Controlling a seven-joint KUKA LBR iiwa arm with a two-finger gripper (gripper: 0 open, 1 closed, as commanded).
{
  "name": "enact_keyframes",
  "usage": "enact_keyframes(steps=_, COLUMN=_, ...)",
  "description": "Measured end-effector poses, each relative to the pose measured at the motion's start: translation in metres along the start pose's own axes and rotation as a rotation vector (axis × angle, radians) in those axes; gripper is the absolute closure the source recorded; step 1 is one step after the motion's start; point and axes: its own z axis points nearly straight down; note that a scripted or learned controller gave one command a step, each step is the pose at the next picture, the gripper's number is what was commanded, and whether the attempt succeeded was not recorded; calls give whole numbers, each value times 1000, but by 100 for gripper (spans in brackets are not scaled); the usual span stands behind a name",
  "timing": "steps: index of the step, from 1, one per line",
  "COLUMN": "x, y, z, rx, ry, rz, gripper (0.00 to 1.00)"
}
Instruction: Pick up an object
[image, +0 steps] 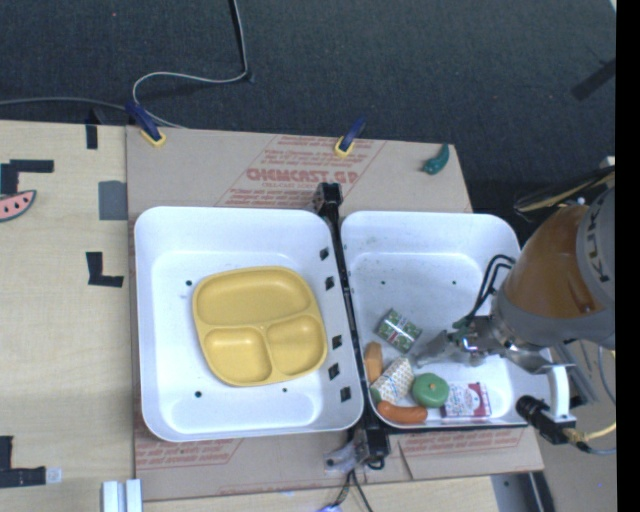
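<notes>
Grey two-finger claw (432, 346) lowered into the right shallow white plastic bin (430, 232); whether it is open or closed cannot be told, nor whether it touches anything. Left of its tip lies a small green-and-white can (398, 328). Below the tip: round green lid (431, 389), orange sausage-shaped toy (400, 411), red-and-white packet (467, 401).

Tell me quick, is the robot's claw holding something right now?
Gripper: low in the right bin, beside the small green can; whether it is open, closed or holding anything cannot be told.
</notes>
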Motion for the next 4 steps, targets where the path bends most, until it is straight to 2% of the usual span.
enact_keyframes(steps=1, x=0, y=0, z=-10, rx=-1, ry=0, rz=0, gripper=100)
enact_keyframes(steps=2, x=74, y=1, z=-89, rx=-3, ry=-1, rz=-1, gripper=100)
enact_keyframes(steps=3, x=153, y=11, z=-122, rx=-3, ry=-1, rz=-1, gripper=100)
enact_keyframes(steps=4, x=152, y=10, z=-121, rx=-3, ry=-2, rz=-1, gripper=0)
